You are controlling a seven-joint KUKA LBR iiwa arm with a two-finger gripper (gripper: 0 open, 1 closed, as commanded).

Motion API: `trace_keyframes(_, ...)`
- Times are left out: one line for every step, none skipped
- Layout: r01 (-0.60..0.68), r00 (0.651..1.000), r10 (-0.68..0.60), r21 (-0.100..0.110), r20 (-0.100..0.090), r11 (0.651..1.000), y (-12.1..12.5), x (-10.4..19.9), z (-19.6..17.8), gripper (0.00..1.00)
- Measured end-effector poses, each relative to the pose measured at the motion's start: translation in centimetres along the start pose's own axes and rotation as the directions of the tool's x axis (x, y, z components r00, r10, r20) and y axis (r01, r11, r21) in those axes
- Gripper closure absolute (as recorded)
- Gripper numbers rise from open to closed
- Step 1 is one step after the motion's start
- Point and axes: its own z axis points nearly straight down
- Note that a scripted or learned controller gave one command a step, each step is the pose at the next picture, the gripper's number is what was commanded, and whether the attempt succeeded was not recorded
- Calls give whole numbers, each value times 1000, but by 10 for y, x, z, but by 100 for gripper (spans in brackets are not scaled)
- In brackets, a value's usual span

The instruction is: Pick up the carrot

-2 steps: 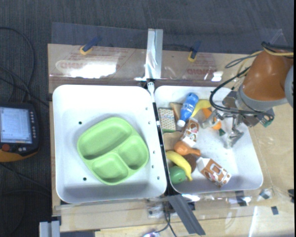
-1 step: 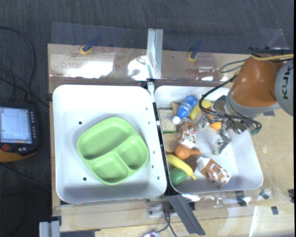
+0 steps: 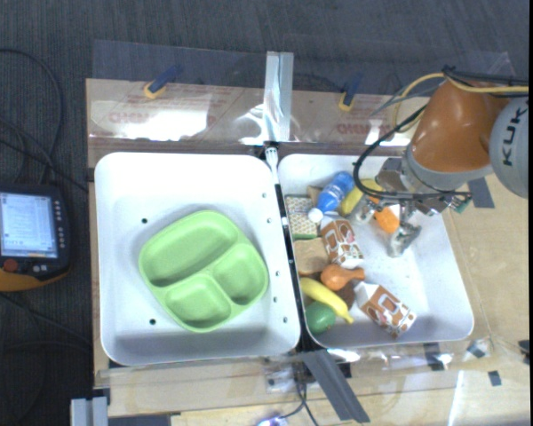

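The carrot (image 3: 386,218) was judged to be a light, stiff toy piece with a smooth skin that could slip under a shallow pinch. Hold was best taken across its thick middle rather than at either tapered end, with room needed on the side where other pieces were crowded against it.

It was seen as a small bright orange lump, rounded, with little of its length exposed; a pale yellow piece (image 3: 354,202) was set just beside it, and whether this was its top or a separate item could not be told.

In the left bin (image 3: 124,176), a green divided plate (image 3: 204,269) was laid near the middle. In the right bin (image 3: 444,282), a banana (image 3: 327,298) and a green fruit (image 3: 320,318) were placed by the near left corner, with a brown-and-white carton (image 3: 340,242) farther back and a second carton (image 3: 386,311) toward the near edge. A blue bottle (image 3: 336,189) was placed by the far edge. The carrot was located to the right of the bottle, in the far half of the right bin, toward its right edge. The end effector (image 3: 405,231) was lowered just beside the carrot on its right; whether it was open, closed or gripping anything could not be told
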Motion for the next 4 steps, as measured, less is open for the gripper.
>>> trace_keyframes(207, 978, -207, 4, 2, 978, 32, 42, -1, 0)
trace_keyframes(228, 974, -228, 2, 2, 974, -18, -2, 0, 0)
trace_keyframes(226, 974, -226, 0, 11, 974, 4, 46, -2, 0)
trace_keyframes(275, 962, -275, 3, 3, 962, -6, -8, 0, 0)
